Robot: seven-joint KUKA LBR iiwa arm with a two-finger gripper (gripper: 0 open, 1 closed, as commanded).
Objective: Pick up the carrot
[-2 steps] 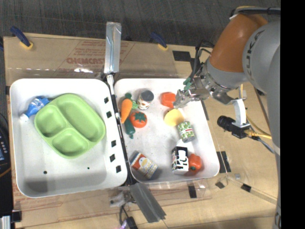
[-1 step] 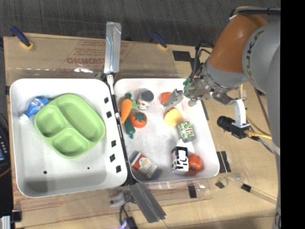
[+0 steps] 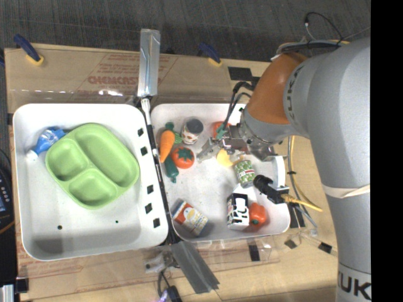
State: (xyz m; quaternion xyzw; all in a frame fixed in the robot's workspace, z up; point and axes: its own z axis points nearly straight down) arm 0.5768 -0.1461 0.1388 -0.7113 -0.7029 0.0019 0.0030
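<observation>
Carrot [image 3: 166, 143] lies in the right bin [image 3: 208, 113], close against its left wall, orange body running top to bottom with a slight tilt and a small green tuft at the upper end; it looks smooth, tapered and plastic-like, so I judge it could slip if pinched near the narrow tip. Just to its right sits a red tomato [image 3: 184, 158] with a green top, near enough to get in the way, and a dark green piece [image 3: 171, 169] lies just below the carrot's lower end. Further right are a small can [image 3: 192, 129], a yellow item [image 3: 223, 157] and a green-labelled jar [image 3: 244, 170], with a carton [image 3: 190, 218] and a black-and-white box [image 3: 237, 209] along the near side. The jaws [image 3: 219, 145] hang over the middle of that bin, well apart from the carrot, and whether they are wide or narrow cannot be told from here. To do the step well, the arm would need to travel left, turn so the jaws close across the carrot's thick middle and not along its length, and come down with one finger in the thin gap by the wall, clear of the tomato. The left bin [image 3: 38, 231] holds a green divided tray [image 3: 92, 163] on the tabletop [image 3: 113, 71]
</observation>
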